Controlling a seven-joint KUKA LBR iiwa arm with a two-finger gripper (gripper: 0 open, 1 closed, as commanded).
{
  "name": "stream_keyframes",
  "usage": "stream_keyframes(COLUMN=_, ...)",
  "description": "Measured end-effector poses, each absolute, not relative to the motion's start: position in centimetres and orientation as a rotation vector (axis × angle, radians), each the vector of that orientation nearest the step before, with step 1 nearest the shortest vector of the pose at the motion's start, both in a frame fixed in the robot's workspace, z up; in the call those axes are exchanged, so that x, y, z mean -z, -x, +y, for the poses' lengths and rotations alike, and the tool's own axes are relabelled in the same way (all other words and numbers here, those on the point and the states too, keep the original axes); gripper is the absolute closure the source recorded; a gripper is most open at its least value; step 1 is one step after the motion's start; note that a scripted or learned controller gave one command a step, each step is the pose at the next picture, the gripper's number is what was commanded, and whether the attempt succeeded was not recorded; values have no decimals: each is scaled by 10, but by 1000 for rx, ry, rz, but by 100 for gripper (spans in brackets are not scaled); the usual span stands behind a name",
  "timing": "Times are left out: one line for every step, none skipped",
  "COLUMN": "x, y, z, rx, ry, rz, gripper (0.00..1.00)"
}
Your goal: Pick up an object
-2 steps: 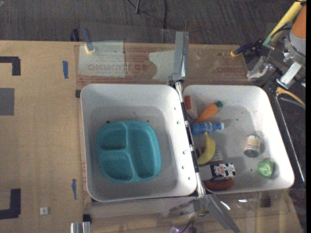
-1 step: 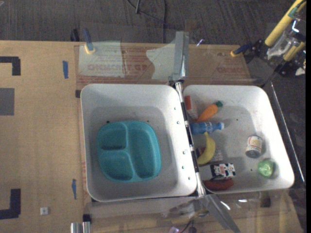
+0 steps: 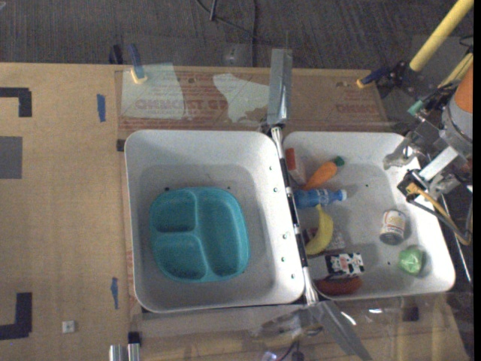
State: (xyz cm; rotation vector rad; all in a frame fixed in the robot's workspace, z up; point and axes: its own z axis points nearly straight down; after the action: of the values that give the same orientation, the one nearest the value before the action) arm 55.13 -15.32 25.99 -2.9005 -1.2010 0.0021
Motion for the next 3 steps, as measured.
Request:
stream_keyframes(x=-260, y=-531, z=-161, rx=-2, ry=2916, rz=-1161, gripper=0)
stream_keyframes(x=-133, y=-523, z=-101, rx=-4, ry=2964, rz=-1035, gripper=0)
stream_keyframes(x=-192, y=-620, z=-91, rx=-1, ry=3006, rz=-912, gripper=0)
